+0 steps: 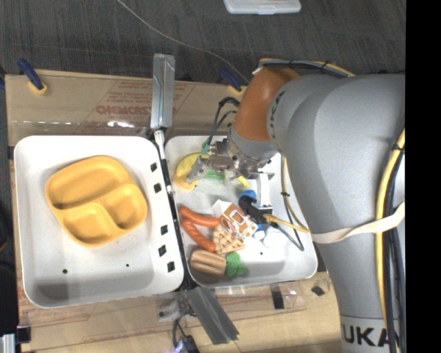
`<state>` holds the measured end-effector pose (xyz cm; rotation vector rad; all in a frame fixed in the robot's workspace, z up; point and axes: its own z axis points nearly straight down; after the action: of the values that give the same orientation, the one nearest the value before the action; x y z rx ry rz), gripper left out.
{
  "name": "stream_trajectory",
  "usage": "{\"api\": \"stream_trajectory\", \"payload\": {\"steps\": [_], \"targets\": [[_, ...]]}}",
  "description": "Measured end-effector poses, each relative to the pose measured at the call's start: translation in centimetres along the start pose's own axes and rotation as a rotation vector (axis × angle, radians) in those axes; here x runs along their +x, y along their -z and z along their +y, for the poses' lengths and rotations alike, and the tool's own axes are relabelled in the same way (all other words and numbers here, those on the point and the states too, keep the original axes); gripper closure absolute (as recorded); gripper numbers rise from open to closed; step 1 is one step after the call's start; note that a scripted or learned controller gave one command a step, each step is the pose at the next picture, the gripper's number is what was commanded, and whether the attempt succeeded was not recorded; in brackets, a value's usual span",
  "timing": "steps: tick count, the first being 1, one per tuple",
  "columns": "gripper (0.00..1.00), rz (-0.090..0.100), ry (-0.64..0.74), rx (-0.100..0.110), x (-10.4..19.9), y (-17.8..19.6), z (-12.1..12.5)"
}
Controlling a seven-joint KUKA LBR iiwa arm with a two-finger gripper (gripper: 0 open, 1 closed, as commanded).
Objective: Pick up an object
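We see two white bins side by side on a brown cardboard sheet [103, 96]. The left bin [34, 276] holds a yellow divided plate [96, 200], which lies a little tilted towards its upper left. A grey metal bar [162, 89] stands between the bins at the top. Two blue clamps [31, 74] hold the cardboard. Above, a clear plastic lid [262, 6] rests on the dark carpet [83, 31].

We log one brown cardboard-covered bench [83, 96] with blue clamps [33, 76] at its far edge, bearing two shallow white plastic bins side by side, left bin [41, 276] and right bin [300, 265], their inner rims touching.
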<state>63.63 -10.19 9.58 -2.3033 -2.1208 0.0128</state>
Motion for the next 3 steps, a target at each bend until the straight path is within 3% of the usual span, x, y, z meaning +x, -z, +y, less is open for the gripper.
{"api": "stream_trajectory", "payload": {"steps": [1, 2, 3], "targets": [[0.0, 0.001, -0.052, 0.015, -0.46, -0.53, 1.63], [1.0, 0.0, -0.048, 0.024, -0.49, 0.07, 1.51], [0.0, 0.0, -0.048, 0.024, -0.46, 0.06, 1.5]]}}
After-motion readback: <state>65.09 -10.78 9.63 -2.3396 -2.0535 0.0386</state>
